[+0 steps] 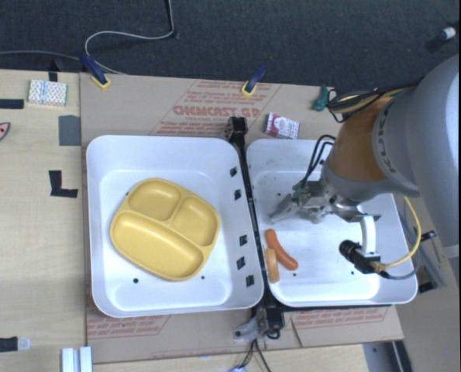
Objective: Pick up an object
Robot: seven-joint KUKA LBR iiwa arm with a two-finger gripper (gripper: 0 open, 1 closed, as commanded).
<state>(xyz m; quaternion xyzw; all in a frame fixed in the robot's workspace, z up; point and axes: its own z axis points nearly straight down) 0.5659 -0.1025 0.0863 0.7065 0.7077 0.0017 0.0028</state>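
Cardboard-covered bench (215, 111) on dark carpet held two white bins: the left bin (106, 208) contained a yellow divided plate (165, 227); the right bin (385, 285) held an orange sausage-like toy (278, 253) near its left wall. The gripper (288, 206) hung above that toy, apparently empty; finger state could not be told.

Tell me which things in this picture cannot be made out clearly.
- Pincer: in the camera view its fingers are blurred and seen from above, so open or shut cannot be judged.
- Orange toy pieces in the right bin: too small to tell whether they are carrots or sausages.
- Small red-and-white packet behind the bins: its print is too small to read.
- Arm: cut off by the right and top edges.
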